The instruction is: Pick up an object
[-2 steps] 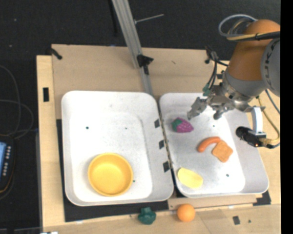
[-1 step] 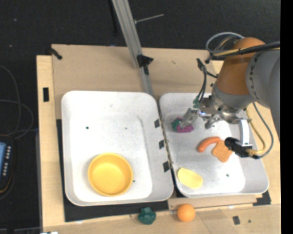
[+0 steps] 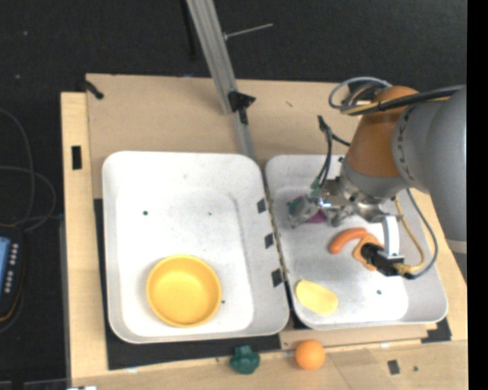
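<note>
While the pincer [image 3: 309, 210] sits low over the upper-left part of the right bin [image 3: 423, 303], I cannot tell whether it is spread or closed; something small, purple and green, lies right at it, identity unclear. Nearest clear candidate: orange curved piece [image 3: 347, 240], just beside the pincer toward the lower right, long axis roughly left-right, bowed upward. Pale yellow piece [image 3: 315, 296] lies further off, near the bin's bottom-left corner.

Count: two bins; left bin [image 3: 179, 177] holds one yellow bowl [image 3: 184, 290]. On the table [image 3: 146, 96] beyond the bins: one orange ball [image 3: 309, 354], one green object [image 3: 245, 360].
</note>
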Controlling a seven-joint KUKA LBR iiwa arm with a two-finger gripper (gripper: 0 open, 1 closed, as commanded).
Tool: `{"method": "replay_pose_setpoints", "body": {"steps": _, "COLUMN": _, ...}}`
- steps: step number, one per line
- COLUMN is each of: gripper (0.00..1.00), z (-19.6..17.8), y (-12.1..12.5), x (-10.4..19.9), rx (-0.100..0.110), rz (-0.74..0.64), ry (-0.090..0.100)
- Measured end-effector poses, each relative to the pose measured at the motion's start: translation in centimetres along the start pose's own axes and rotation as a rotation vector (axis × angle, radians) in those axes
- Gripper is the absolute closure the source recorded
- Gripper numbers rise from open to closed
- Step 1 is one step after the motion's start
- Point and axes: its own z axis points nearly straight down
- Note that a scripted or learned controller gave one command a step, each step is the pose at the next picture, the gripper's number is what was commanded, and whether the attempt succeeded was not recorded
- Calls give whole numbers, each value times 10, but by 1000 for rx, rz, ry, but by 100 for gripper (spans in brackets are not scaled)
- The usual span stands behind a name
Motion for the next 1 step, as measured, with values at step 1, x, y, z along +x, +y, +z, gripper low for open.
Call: {"method": "replay_pose_setpoints", "body": {"steps": 1, "gripper": 100, "z": -15, "y": 2, "x": -1, "rx": -7, "rz": 5, "ry": 1}}
